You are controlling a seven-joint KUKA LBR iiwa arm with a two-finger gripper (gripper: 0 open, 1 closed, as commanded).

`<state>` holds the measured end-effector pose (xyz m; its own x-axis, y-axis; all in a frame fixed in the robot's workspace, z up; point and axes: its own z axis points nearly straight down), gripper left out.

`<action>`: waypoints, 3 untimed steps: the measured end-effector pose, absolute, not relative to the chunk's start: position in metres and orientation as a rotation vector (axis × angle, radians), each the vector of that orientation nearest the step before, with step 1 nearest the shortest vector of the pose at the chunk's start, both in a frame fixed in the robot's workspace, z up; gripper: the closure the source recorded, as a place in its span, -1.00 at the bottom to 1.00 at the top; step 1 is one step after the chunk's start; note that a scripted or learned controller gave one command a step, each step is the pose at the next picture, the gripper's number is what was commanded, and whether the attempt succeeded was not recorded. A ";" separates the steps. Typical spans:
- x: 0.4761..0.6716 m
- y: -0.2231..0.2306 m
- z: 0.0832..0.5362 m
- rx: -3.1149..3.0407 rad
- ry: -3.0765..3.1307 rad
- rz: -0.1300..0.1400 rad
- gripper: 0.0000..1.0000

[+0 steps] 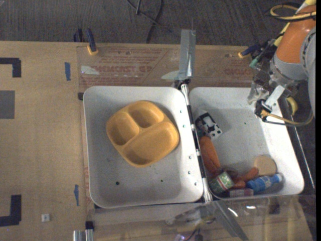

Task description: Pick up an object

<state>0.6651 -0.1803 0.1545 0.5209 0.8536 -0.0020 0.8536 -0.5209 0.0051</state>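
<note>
Smooth white bins (pixel 100 185) (glossy), rounded yellow plate (pixel 142 133).

At your nine o'clock the desk (pixel 40 149) carries blue tape strips (pixel 67 71) and black corner marks (pixel 11 67). At twelve o'clock, black cables (pixel 145 1) loop on the dark floor (pixel 60 9).
</note>
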 end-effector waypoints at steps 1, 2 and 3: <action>0.598 -0.180 0.171 2.753 1.516 -0.002 1.00; 0.598 -0.180 0.171 2.753 1.516 -0.002 -1.00; 0.543 -0.121 0.254 2.650 1.691 0.000 -1.00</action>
